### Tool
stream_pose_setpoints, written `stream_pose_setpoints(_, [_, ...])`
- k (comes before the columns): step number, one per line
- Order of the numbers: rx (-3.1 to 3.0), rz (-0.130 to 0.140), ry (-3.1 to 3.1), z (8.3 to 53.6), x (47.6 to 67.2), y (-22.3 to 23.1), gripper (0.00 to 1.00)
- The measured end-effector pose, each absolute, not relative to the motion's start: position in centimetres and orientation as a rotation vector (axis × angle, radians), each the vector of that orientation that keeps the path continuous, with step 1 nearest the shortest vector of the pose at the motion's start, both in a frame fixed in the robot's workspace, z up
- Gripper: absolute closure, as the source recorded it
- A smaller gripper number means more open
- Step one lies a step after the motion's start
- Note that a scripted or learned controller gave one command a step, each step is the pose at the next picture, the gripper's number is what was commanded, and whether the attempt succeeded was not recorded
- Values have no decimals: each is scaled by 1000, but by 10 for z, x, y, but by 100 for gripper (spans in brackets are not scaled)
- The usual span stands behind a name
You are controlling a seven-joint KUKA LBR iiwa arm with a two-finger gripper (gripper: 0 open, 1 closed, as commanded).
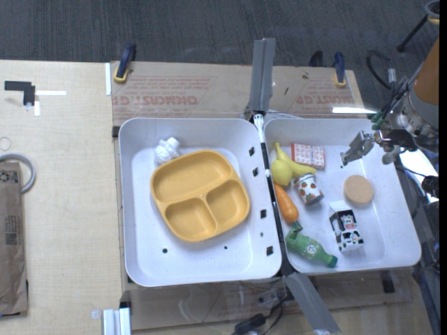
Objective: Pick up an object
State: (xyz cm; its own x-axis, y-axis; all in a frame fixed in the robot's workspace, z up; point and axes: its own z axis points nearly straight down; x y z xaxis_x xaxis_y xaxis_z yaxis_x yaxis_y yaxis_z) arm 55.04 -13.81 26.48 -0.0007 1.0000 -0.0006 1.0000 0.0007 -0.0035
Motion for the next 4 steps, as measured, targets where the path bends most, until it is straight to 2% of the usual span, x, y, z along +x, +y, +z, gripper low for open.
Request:
stream_pose_setpoints(1, [-2357, 3, -2078, 314, 523, -153, 0])
stream_pose_setpoints(2, [-2462, 4, -1949, 305, 499, -183, 0])
stream_pose_setpoints(3, [-2255, 5, -2181, 175, 499, -162, 0])
stream_pose_setpoints(4, [-2290, 2, -2149, 91, 486, -152, 0])
